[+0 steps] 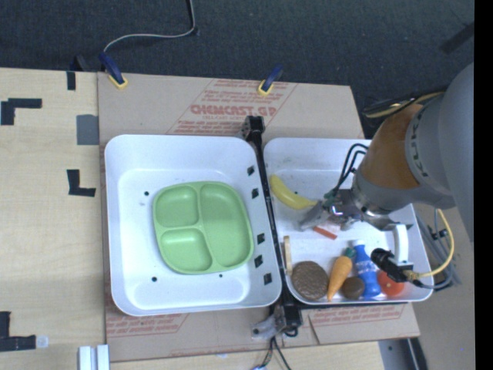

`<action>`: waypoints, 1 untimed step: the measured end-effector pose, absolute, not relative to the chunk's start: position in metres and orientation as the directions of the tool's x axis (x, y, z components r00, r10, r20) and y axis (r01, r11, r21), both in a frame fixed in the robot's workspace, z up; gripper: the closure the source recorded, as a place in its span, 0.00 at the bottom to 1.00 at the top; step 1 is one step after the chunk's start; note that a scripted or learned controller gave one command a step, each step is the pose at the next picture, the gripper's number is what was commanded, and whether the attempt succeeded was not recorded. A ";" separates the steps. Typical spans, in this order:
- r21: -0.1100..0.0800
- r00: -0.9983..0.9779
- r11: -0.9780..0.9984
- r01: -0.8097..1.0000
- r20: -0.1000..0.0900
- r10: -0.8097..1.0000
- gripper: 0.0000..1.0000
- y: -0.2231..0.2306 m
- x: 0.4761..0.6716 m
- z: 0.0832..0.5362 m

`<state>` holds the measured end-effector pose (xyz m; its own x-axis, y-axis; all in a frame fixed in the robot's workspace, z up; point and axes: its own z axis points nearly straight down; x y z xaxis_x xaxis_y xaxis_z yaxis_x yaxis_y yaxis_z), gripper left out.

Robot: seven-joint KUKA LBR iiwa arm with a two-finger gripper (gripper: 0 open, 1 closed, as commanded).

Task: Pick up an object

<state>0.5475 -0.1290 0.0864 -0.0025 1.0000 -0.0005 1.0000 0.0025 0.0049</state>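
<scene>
1. Banana (290, 194) lies in the right bin (308, 156), near its left wall, long axis slanting from upper left down to lower right.
2. Pincer (330, 210) hangs low just beside the banana's lower right end; whether it is released or clenched cannot be told.
3. Judged from this, the fruit sits to the pincer's left, so a short leftward shift along that axis should centre it.
4. Carrot (337, 277) and blue bottle (365, 268) lie farther off, toward the bin's near edge.

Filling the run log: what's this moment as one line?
tool over right bin | beside banana | grasp unconfirmed | green plate in left bin
</scene>
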 end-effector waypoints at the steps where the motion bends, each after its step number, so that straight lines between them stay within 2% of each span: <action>1: 0.001 -0.002 0.002 1.000 0.000 1.000 0.00 -0.075 0.561 0.184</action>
<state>0.5605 -0.0754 0.1845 -0.0018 1.0000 -0.0002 1.0000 0.0018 0.0006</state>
